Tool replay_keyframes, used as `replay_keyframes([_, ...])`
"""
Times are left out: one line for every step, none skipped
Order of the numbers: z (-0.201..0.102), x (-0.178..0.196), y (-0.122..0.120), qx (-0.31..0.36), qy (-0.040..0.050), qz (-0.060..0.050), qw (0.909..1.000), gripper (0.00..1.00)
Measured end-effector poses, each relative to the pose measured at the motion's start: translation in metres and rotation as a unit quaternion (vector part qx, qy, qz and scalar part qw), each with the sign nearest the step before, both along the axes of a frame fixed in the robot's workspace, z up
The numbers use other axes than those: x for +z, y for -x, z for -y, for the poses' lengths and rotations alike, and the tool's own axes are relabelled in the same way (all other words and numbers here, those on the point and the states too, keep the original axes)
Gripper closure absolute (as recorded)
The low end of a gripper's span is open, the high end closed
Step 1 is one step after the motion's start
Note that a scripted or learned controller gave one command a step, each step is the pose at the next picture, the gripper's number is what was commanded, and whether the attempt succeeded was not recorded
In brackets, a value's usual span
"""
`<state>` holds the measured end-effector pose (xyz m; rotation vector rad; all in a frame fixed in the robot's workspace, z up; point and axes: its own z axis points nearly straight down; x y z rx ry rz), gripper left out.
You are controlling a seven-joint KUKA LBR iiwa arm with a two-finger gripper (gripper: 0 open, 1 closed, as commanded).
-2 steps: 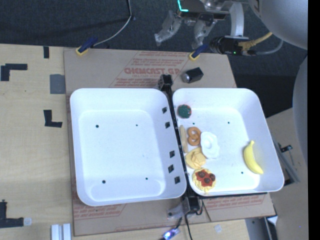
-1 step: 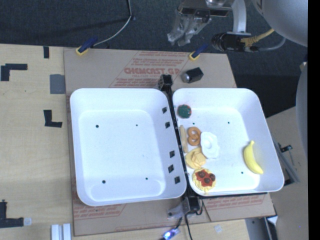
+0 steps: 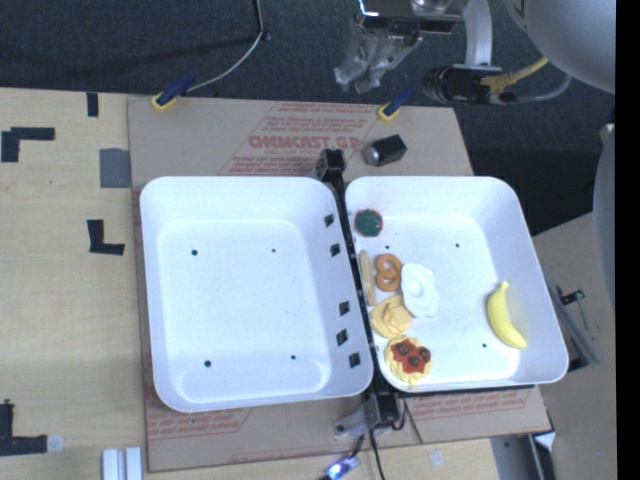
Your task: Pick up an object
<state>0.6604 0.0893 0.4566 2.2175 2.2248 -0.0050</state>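
Six toy foods lay in the right bin (image 3: pixel 500 208): a banana (image 3: pixel 505 316) near its right wall, and a green ball (image 3: pixel 369 222), pretzel (image 3: pixel 387 271), fried egg (image 3: pixel 419 290), yellow pastry (image 3: pixel 392 318) and small pizza (image 3: pixel 408 358) strung along the divider; the left bin (image 3: pixel 240 198) held none. The gripper (image 3: pixel 362 66) hung high beyond the bins over the table's far edge with nothing between its jaws, though I couldn't tell whether they were parted. Nothing looked picked yet, so it would need to swing over one piece and descend.
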Motion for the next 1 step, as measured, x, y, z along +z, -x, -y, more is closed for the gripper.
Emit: replay_keyframes([-0.001, 0.0102, -0.0001, 0.001, 0.0006, 0.0, 1.0, 1.0])
